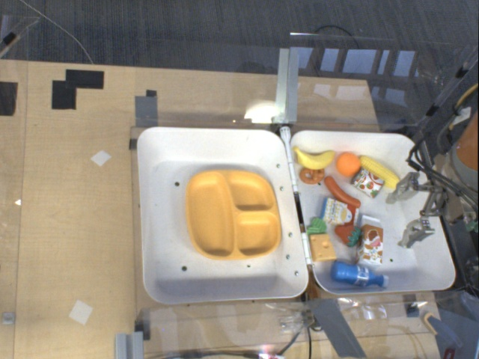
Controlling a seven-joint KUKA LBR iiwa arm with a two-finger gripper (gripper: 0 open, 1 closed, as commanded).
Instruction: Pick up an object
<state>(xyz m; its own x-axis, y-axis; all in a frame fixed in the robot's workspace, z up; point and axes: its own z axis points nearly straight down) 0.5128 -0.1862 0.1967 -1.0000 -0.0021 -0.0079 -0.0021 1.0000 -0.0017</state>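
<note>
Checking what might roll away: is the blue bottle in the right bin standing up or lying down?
Lying down. The bottle rests on its side on the right bin's floor near the front wall, its length running left to right.

Left white bin (157,200) holding a yellow sectioned tray (232,213), one long compartment on its left and two smaller ones on its right. The bin rests on a pale wooden counter (67,223) bearing black tape marks (77,86) at far left and small pale squares (100,158). An upright metal post (287,84) stands at the far edge, between the two bins. Dark carpet (187,13) lies beyond.
</note>
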